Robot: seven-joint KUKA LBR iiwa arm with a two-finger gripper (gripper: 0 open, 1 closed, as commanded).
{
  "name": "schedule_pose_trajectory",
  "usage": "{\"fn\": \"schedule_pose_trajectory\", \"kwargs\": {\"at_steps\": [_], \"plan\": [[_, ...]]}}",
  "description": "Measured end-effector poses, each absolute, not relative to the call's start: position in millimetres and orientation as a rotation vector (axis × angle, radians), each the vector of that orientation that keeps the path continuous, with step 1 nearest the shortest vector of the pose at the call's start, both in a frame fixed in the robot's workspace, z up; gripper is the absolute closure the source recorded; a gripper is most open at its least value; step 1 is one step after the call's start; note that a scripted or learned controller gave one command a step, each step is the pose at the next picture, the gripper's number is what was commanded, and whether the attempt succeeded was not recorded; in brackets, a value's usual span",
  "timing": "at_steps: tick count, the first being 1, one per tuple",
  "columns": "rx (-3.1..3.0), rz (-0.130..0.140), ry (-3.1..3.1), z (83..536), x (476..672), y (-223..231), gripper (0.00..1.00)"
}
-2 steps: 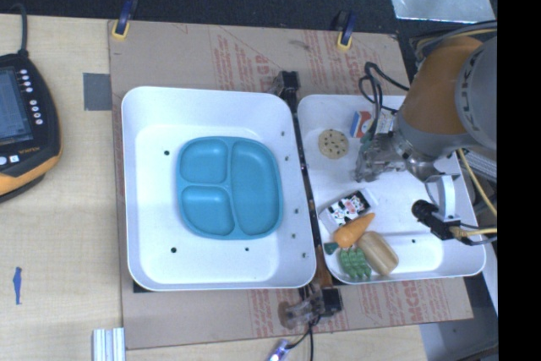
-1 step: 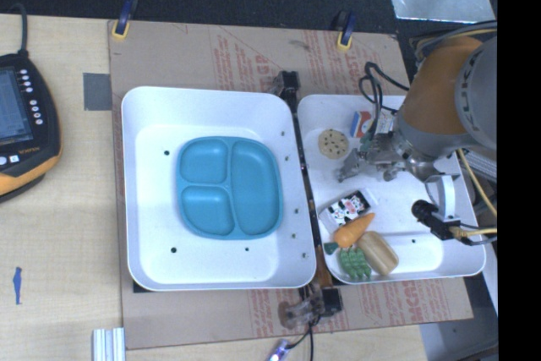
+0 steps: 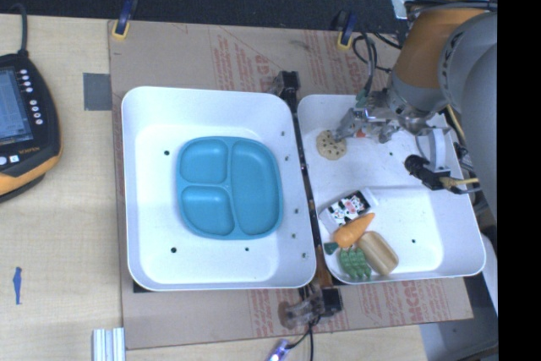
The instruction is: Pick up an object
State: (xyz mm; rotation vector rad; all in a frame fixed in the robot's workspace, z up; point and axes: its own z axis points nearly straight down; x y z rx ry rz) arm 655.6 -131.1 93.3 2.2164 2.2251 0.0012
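In the right bin (image 3: 439, 258), the tool (image 3: 353, 124) (finger spread indiscernible) hovers beside the cookie (image 3: 331, 144).

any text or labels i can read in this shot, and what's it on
Nothing here can be read for certain.
Brown cardboard sheet under the bins: red printed lettering along its edges, too blurred to read.
Handheld controller on the left: its screen shows lines too small to read.
Black and white card in the right bin: a pattern, no legible words.

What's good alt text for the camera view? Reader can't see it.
The grey arm's tool hovers beside a cookie in the right white bin, which also holds a carrot and other small items. The left bin holds a blue divided plate.
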Motion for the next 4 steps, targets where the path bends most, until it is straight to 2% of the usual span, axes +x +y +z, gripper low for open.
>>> {"fn": "schedule_pose_trajectory", "kwargs": {"at_steps": [1,2,3,4], "plan": [[2.213,0.002,2.231,105,656.2,-131,1.0],[2.213,0.001,2.232,104,656.1,-131,0.0],[2.21,0.0,2.235,115,656.4,-131,1.0],[2.209,0.0,2.235,115,656.3,-131,0.0]]}}
